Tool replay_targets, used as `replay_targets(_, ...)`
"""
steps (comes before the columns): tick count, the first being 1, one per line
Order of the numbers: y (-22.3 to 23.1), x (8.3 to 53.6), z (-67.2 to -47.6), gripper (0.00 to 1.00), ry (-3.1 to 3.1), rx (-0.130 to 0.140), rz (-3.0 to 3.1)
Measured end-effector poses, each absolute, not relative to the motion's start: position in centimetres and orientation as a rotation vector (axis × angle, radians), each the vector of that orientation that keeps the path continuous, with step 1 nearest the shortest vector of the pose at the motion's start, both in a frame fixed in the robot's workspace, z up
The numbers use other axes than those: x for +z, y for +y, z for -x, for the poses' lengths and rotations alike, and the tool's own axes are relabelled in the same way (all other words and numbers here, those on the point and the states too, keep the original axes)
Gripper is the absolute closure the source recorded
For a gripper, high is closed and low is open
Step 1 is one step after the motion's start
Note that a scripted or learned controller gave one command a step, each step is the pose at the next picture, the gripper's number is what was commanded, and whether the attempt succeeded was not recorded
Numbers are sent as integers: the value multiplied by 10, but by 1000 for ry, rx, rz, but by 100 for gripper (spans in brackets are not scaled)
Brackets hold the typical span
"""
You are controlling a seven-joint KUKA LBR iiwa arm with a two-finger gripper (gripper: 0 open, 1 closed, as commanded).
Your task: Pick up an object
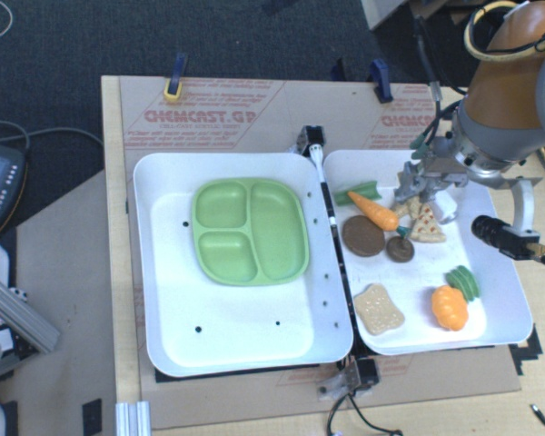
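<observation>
The carrot (374, 211) lies in the right bin (518, 321), near its upper middle, long axis slanting with the green top up-left and the orange tip down-right. Just right of the carrot's tip the gripper (418, 198) hangs low over a cracker-like wedge (426, 224). Below the carrot sit a large brown disc (362, 236) and, to its right, a smaller brown disc (400, 249). Further below lie a bread slice (379, 308) and, right of it, an orange pepper (449, 307) with a green piece (463, 281) above it. Left of the carrot, the left bin (163, 334) holds a green three-compartment plate (251, 231).
</observation>
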State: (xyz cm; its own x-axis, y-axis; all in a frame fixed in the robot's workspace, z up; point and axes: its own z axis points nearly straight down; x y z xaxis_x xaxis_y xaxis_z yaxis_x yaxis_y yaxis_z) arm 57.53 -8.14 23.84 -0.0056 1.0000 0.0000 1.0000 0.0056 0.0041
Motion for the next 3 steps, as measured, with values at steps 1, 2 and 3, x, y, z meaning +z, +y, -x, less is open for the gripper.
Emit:
replay_targets(1, -31, 229, -599, 100, 2227, 4, -2213)
replay_targets(2, 4, 215, -634, 100, 2223, 4, -2215)
replay_targets(3, 2, 231, -646, 100, 2221, 4, -2216)
